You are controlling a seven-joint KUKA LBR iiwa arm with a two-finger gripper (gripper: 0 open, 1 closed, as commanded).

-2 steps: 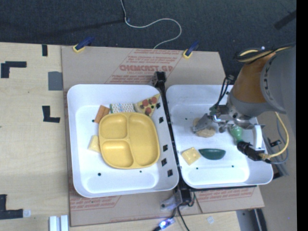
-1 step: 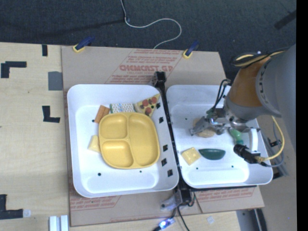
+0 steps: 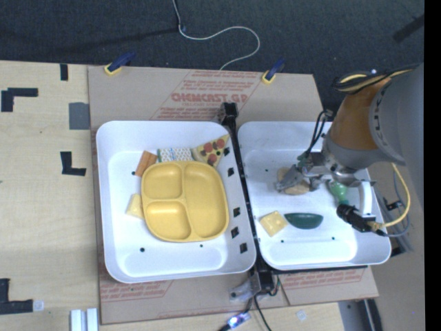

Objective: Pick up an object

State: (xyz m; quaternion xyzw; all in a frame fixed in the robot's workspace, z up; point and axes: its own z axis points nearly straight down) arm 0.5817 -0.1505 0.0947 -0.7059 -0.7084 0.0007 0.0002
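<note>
while the tool (image 3: 298,178) touches a tan object (image 3: 292,185) in the right bin (image 3: 344,254), its opening cannot be told.

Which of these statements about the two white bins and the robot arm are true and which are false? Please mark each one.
1. The yellow divided plastic plate lies in the left white bin. True.
2. The dark green leaf-shaped object lies in the left bin. False: it lies in the right white bin.
3. The gripper is over the right bin. True.
4. The pale yellow cheese-like wedge lies on the divided plate. False: it lies on the right bin's floor, left of the green object.
5. The arm's band is blue. False: it is orange.
</note>
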